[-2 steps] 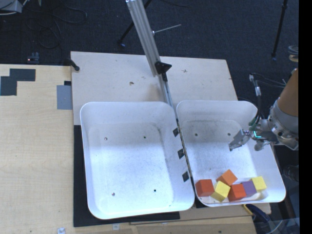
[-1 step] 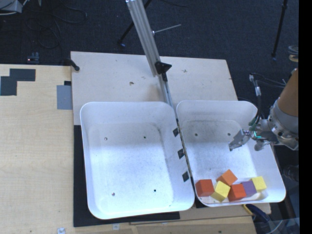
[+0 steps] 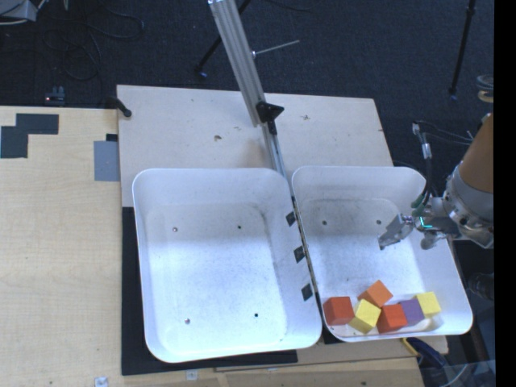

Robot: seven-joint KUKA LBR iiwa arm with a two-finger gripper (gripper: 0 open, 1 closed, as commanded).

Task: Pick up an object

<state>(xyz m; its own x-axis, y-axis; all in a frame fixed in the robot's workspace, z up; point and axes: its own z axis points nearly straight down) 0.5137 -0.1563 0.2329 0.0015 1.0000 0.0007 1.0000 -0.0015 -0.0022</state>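
Single fixed camera above bench (image 3: 242,127) — looks down at slant, mid-distance; both bins in frame.

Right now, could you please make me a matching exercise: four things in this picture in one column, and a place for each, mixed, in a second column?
1. purple block
2. red block
3. gripper
4. metal rail

A. leftmost of the block cluster
B. above the right bin's right side
C. between the bins at the back, slanting upward
D. just left of the yellow block at the right end

Pairs: 1-D, 2-A, 3-B, 4-C
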